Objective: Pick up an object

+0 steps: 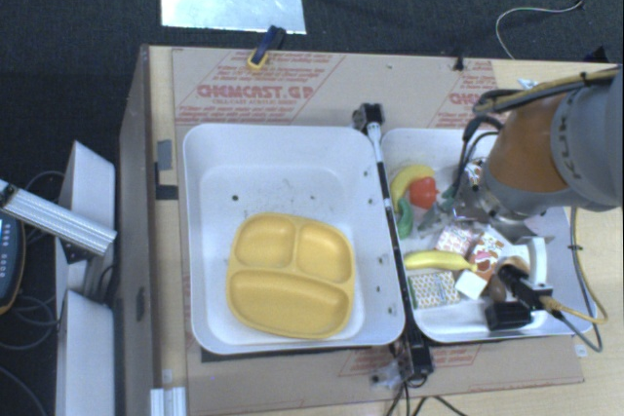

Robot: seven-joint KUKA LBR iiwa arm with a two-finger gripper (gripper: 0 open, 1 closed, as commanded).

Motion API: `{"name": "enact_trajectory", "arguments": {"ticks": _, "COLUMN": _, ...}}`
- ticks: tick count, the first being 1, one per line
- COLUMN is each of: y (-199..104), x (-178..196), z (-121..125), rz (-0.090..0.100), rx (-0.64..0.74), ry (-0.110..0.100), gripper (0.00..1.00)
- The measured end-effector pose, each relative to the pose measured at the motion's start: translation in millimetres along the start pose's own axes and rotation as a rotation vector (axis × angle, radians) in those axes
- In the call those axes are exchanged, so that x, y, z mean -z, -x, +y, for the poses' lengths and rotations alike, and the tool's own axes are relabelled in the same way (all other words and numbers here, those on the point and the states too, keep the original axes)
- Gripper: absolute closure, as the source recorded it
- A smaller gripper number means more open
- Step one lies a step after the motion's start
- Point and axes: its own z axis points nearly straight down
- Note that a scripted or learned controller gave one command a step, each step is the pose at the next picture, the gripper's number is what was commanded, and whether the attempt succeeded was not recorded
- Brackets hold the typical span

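1. Okay, two white bins sit side by side on the bench: left bin [210, 209], right bin [439, 143].
2. The left bin holds a yellow divided tray [290, 275] with three compartments, lying flat near the bin's front.
3. All the loose objects are in the right bin, mostly on its left side and toward the front.
4. A yellow toy fruit [409, 177] touches a red toy fruit [424, 193], with a small green piece [404, 215] just below them by the left wall.
5. A banana [439, 260] lies crosswise in the middle, curved and bright yellow.
6. A speckled packet [432, 288] sits just in front of the banana, with a white block [470, 284] beside it.
7. A red-and-white patterned packet [458, 239] sits behind the banana.
8. The grey arm [585, 146] reaches in from the right, and the gripper [454, 208] is low in the right bin, between the red toy fruit and the patterned packet.
9. Cannot tell how far open the gripper is, or whether it has hold of anything.
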Motion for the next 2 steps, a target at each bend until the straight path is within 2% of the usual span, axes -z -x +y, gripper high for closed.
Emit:
{"name": "enact_trajectory", "arguments": {"ticks": 1, "y": 7.5, "x": -4.8, "z": 78.5, "rz": 0.004, "rx": 0.001, "ry": -0.014, "gripper": 0.0}}
{"name": "enact_trajectory", "arguments": {"ticks": 2, "y": 7.6, "x": 6.2, "z": 79.6, "rz": 0.004, "rx": 0.003, "ry": -0.011, "gripper": 1.0}}
